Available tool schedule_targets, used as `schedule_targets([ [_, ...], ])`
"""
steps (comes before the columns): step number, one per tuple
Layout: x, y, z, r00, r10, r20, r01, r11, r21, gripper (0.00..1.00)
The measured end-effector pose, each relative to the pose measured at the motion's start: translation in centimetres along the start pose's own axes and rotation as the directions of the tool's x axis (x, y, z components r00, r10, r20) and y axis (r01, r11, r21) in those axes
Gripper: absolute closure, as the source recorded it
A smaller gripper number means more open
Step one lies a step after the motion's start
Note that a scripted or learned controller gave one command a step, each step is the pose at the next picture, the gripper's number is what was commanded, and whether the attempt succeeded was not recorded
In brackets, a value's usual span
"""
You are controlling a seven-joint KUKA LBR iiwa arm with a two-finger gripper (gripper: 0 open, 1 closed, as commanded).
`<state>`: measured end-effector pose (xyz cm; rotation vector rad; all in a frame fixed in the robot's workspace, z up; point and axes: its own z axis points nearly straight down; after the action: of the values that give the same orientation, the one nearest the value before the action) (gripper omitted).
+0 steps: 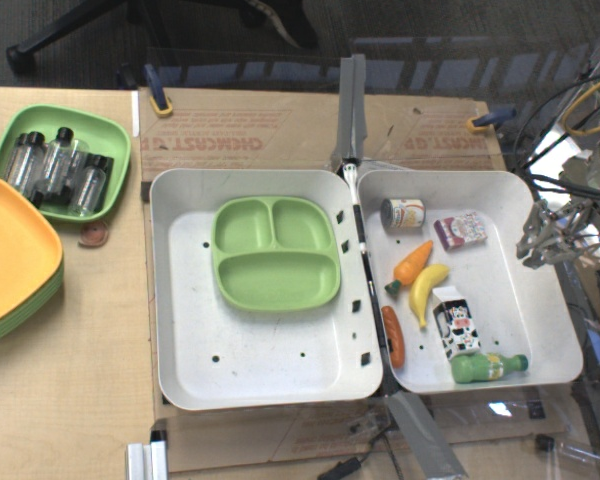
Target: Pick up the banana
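The banana (427, 290) lies mid-right in the frame, in the right bin (555, 313), long axis running upper right to lower left, well left of the gripper (542, 240), whose opening I cannot tell.

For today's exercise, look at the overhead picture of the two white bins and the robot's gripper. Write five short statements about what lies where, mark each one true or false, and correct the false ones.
1. The banana lies in the right bin. True.
2. The green divided plate sits in the right bin. False: it sits in the left bin.
3. The gripper is above the banana. False: it is at the right bin's right edge, apart from the banana.
4. The carrot lies just beside the banana. True.
5. The green bottle stands upright. False: it lies on its side near the right bin's front edge.
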<state>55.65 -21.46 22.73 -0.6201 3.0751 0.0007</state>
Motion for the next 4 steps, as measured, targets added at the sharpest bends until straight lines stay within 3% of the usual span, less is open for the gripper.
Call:
schedule_targets([
  [1,-6.0,-3.3,-0.8,0.975,-0.222,0.002,0.222,0.975,0.001,1.00],
  [2,-2.6,-1.8,-1.0,0.884,-0.468,0.000,0.468,0.884,-0.002,1.00],
  [3,-9.3,-4.6,1.1,0.649,-0.761,0.003,0.761,0.649,0.000,1.00],
  [4,-4.3,-2.5,-3.2,0.498,-0.867,0.003,0.867,0.498,-0.001,1.00],
])
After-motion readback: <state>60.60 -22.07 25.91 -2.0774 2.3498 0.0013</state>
